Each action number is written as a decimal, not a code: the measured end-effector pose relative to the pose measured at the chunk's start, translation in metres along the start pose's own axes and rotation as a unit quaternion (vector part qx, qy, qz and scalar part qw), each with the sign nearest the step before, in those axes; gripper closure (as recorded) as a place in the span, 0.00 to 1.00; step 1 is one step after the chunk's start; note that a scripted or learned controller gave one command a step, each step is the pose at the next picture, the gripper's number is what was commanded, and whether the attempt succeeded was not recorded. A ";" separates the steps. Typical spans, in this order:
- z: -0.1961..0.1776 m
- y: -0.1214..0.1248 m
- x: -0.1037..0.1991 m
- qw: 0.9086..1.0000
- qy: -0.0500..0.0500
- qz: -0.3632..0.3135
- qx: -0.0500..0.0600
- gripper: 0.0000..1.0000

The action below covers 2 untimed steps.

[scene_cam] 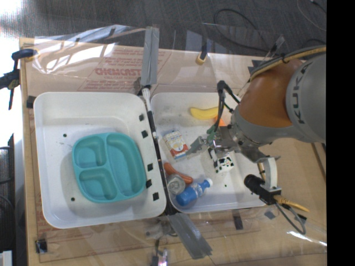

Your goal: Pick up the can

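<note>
Can (176, 185): lying at right bin's (244, 204) near-left corner, ungrasped. Hand (213, 146): above bin centre, finger state indeterminate. Pick pending.

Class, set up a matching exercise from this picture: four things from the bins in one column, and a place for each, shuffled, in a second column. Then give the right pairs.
Things:
1. Teal tray
2. Banana
3. Bottle
4. Carton

Places:
A. Near edge of the right bin, at its left corner
B. Left bin
C. Far side of the right bin
D. Right bin, close to the divider, mid-depth

Pairs: 1-B, 2-C, 3-A, 4-D
</note>
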<state>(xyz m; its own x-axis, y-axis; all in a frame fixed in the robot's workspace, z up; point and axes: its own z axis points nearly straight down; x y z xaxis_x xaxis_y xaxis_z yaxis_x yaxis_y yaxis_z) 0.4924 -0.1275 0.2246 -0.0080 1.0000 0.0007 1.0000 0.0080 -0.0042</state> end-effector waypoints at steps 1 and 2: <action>0.128 0.005 0.008 0.985 -0.014 -0.173 -0.008 0.00; 0.130 0.019 0.003 0.978 -0.009 -0.207 -0.003 0.00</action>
<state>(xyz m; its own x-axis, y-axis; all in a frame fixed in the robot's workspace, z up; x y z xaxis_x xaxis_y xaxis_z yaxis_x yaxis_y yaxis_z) 0.5106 -0.1244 0.0950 -0.4115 0.9113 -0.0157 0.9114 0.4116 -0.0015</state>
